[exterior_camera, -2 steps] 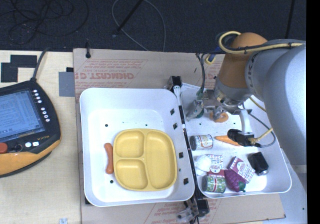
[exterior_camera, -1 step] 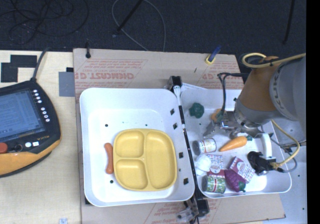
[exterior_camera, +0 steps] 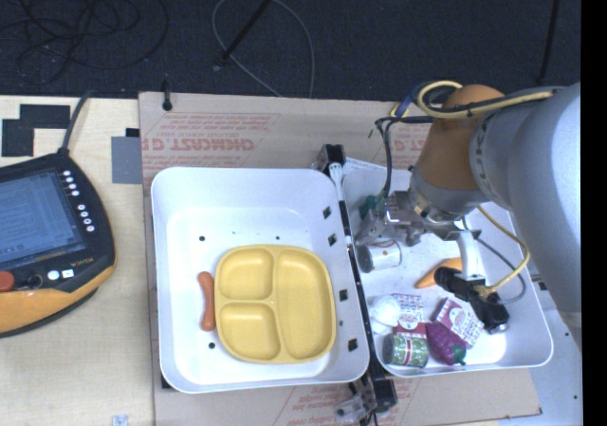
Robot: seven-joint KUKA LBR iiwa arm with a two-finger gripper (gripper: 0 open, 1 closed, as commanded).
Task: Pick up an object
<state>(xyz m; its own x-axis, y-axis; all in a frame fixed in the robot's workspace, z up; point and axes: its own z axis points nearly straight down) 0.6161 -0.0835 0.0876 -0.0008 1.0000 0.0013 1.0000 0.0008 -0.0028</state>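
A: Where do we have the gripper [exterior_camera: 379,246]?

B: Low in the right bin [exterior_camera: 541,343], near its left wall. Whether it's closed or released, we cannot tell.

A: And the things to pick?

B: They lie in front of it, toward the bin's near edge: a green can [exterior_camera: 408,351], a magenta packet [exterior_camera: 446,343], a red-and-white pouch [exterior_camera: 459,320], a white lump [exterior_camera: 386,310]. An orange piece [exterior_camera: 438,275] lies just to its right.

A: The left bin [exterior_camera: 180,225]?

B: We see a yellow divided plate [exterior_camera: 275,304] there, with a sausage [exterior_camera: 206,301] beside it.

I work in a robotics lab: a teach pendant [exterior_camera: 43,239] sits beside my 2 bins [exterior_camera: 180,225], with loose cables [exterior_camera: 266,30] on dark carpet [exterior_camera: 114,26] behind.
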